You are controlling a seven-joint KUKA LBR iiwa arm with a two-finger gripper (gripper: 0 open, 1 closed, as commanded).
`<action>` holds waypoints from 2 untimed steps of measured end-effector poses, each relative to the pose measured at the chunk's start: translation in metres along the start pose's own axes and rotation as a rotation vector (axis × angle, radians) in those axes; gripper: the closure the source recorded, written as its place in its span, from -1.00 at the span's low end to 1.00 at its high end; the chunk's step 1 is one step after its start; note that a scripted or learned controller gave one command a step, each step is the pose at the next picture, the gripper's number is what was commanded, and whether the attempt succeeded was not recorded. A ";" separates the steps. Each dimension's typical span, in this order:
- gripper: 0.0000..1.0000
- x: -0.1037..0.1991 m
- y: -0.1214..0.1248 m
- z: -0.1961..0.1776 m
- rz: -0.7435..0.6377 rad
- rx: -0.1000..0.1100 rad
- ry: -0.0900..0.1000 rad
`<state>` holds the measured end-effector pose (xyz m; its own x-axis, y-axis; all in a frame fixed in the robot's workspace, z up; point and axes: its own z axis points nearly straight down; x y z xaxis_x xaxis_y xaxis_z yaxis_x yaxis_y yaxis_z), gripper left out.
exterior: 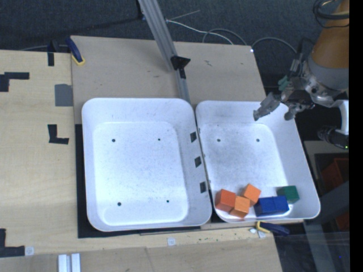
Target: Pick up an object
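- Sitting along the near edge of the right bin (295, 146) are the objects to pick: three orange blocks, a blue block and a green block.
- One orange block (226, 199) is leftmost; a second orange block (252, 193) is tilted a little farther back; a third orange block (241, 206) lies between them at the rim, touching both.
- The blue block (271, 205) lies just right of the orange group, and the green block (290, 194) sits at its right, far corner, close against it.
- All five rest on the bin floor, well apart from the gripper.
- The gripper (274, 109) hangs over the far right corner of the right bin, its two fingers spread apart with nothing between them.
- One finger (264, 110) points down and left over the bin's floor; the other is near the right rim.
- The arm's orange band (333, 47) shows at the upper right.
- The left bin (91, 152) stands touching the right one.
- A metal pole (161, 30) slants across the bench behind the bins.
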<state>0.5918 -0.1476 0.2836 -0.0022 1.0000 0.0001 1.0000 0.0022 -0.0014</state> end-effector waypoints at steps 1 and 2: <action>-1.00 0.007 0.058 0.006 -0.002 -0.003 -0.002; 1.00 0.007 0.057 -0.004 -0.001 0.000 -0.003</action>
<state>0.6484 -0.1409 0.2880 -0.0031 1.0000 -0.0025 1.0000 0.0031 -0.0009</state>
